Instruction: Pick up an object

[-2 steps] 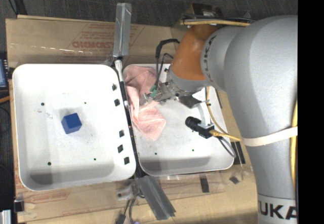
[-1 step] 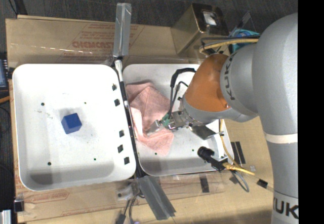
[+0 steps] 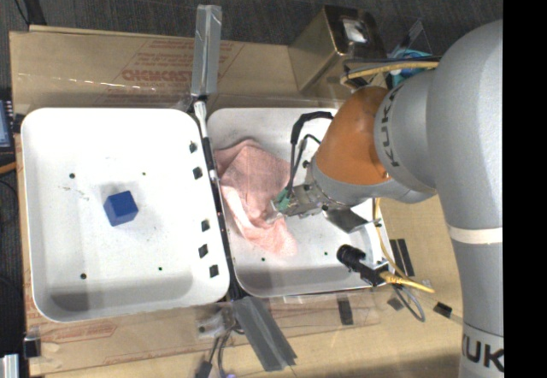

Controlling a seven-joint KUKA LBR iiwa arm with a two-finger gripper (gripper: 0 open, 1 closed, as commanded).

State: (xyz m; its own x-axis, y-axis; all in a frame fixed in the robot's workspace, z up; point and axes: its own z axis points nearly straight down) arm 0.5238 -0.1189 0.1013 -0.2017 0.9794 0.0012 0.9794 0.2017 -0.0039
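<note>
Down in the right bin (image 3: 256,278), our pincer (image 3: 285,203) meets the pink cloth (image 3: 252,188) to grab it; whether it grips, we cannot tell.

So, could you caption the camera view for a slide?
Hand down at crumpled pink cloth in right bin; small blue cube in left.

left bin (image 3: 51,145): plain white, a few small dark dots on its floor
right bin (image 3: 273,278): plain white
cube (image 3: 120,207): solid blue, mid-floor of the left bin
cloth (image 3: 256,188): pale pink, unpatterned, along the right bin's left edge
arm (image 3: 461,128): grey with an orange band
bench (image 3: 102,68): tan cardboard with faded red print
</note>
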